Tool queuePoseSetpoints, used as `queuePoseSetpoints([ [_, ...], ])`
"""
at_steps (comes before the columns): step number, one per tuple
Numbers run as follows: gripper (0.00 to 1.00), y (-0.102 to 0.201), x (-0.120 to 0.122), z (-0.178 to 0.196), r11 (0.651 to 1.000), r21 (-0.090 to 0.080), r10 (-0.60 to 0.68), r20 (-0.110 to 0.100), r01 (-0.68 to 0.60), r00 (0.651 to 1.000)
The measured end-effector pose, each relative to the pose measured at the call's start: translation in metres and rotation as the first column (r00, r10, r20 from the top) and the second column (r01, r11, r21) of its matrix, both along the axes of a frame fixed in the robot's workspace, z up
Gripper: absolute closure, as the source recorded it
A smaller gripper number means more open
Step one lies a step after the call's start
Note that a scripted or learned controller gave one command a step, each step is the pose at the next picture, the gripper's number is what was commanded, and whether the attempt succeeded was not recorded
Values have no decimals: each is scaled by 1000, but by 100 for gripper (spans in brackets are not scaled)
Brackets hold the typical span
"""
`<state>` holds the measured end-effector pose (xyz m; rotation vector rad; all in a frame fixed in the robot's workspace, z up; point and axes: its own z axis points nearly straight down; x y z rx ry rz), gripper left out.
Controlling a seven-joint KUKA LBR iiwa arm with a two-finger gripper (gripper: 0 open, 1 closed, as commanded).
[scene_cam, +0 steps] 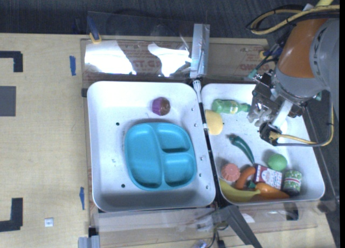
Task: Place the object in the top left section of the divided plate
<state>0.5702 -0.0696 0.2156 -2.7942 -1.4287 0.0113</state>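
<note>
A blue divided plate [160,155] lies in the middle of the left bin [102,133], with one long section on its left and two smaller ones on its right. A small purple round object [160,106] rests on the bin floor just beyond the plate's far edge. My gripper [263,118] hangs over the upper middle of the right bin [312,150], well to the right of the plate. It sits just right of a light green bottle-shaped item [226,106]. Nothing shows between its tips.
The right bin holds a yellow lemon [214,123] by the divider, a dark green pepper [242,147], a green ball [277,162], a red round item [230,172], a banana [240,193], carrots [272,190], a red carton [268,177] and a green can [292,181]. A yellow cable [296,140] trails from the wrist.
</note>
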Motion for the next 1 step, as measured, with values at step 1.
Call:
queuePoseSetpoints([
  [1,100,28,93,-3,993,0,115,6,-115,993],
])
